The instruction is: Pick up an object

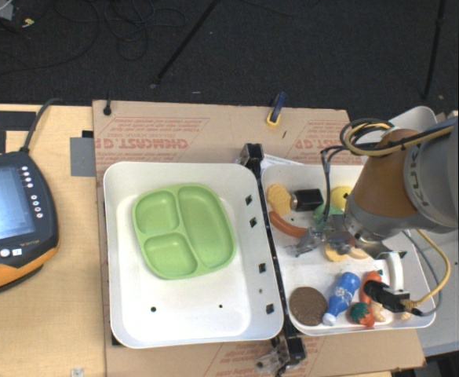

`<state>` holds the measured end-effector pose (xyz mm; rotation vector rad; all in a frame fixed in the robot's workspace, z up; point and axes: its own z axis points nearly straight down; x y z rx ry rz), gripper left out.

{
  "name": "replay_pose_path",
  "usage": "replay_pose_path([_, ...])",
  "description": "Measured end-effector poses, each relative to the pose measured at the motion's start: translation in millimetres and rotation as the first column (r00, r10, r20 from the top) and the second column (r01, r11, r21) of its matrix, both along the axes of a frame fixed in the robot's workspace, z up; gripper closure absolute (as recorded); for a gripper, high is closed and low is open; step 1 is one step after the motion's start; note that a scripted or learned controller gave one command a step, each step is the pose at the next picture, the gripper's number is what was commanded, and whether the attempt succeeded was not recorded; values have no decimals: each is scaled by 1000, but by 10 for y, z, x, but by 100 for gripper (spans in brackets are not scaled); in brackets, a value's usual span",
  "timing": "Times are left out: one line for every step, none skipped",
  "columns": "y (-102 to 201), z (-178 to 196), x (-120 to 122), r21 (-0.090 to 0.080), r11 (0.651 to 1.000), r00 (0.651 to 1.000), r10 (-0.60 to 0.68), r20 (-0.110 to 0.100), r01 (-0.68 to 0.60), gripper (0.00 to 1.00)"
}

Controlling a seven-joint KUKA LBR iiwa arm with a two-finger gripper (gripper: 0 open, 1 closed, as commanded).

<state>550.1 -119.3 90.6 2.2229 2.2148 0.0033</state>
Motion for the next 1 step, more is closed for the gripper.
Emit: replay_pose_path([-38, 109, 1, -3, 1000, 1000, -8, 1, 8, 100])
